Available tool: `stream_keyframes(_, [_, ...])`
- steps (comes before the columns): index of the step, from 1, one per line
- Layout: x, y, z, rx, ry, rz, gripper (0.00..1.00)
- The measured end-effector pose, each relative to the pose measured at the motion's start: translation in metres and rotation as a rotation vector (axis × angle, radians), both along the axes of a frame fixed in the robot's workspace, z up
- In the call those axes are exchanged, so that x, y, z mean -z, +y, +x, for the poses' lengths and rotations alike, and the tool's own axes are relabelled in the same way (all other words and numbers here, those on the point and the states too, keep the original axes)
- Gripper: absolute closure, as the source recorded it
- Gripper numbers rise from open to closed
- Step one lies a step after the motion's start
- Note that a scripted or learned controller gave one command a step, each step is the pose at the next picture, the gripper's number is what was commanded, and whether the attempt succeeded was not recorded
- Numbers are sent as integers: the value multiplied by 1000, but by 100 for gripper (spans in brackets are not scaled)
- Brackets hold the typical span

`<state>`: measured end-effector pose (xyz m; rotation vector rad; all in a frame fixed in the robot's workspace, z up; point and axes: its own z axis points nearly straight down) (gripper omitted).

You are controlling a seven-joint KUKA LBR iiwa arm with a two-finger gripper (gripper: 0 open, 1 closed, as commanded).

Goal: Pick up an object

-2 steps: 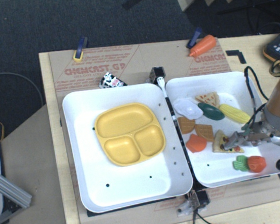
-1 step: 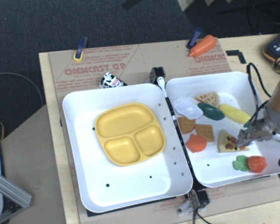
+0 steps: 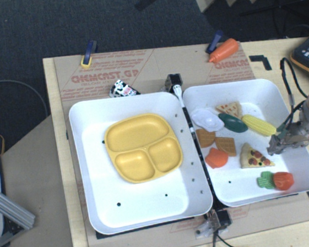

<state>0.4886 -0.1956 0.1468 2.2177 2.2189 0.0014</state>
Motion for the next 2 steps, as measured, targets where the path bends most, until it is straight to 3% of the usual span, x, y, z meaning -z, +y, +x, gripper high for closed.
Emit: stream_keyframes(2, [-80, -1, -7, -1, -2, -1, 100])
